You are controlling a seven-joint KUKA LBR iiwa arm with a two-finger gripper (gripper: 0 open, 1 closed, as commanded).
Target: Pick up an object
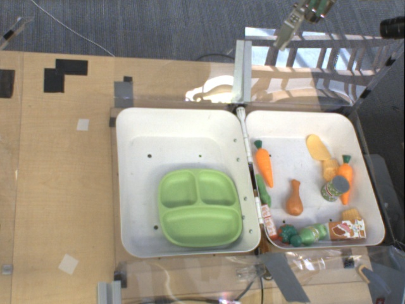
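Observation:
My gripper [285,35] hangs high above the bench's far edge, behind the right bin [297,128] and well clear of everything in it. That bin holds an orange carrot [264,168] by its left wall, a brown drumstick [294,197] in the middle and a yellow piece [317,147] at the back right. A second carrot [345,175] and a small can [331,189] lie at the right wall. Along the front wall lie a juice box [347,230], a green bottle [311,234] and a dark green piece [289,234].
The left bin [145,132] bears a green divided plate [199,207] at its front. A metal post [240,68] and a railing [329,52] stand just behind the bins, under the gripper. A small packet [266,221] lies against the right bin's left wall.

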